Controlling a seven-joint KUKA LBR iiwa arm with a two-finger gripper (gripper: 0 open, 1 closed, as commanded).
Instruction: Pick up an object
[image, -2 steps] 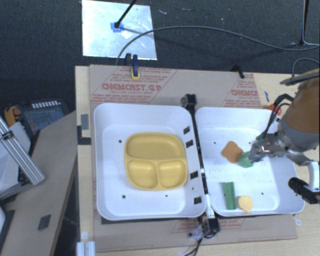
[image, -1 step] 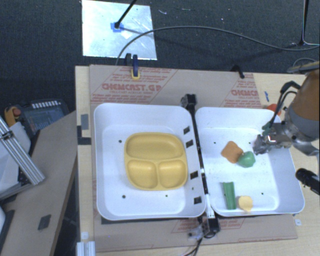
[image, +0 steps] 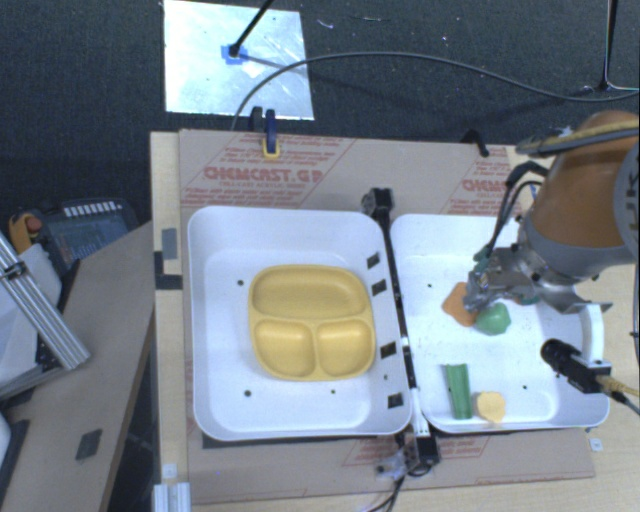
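A divided tray (image: 308, 322) lay in the left bin (image: 215, 240), while the right bin (image: 430, 250) held a stick (image: 458, 390) beside a disc (image: 490, 405), behind them a ball (image: 493, 319).

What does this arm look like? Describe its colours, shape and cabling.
The arm is bulky and rounded: a grey body with an orange band on top. Black cables loop down its side toward the wrist. The gripper is a small dark grey metal assembly.
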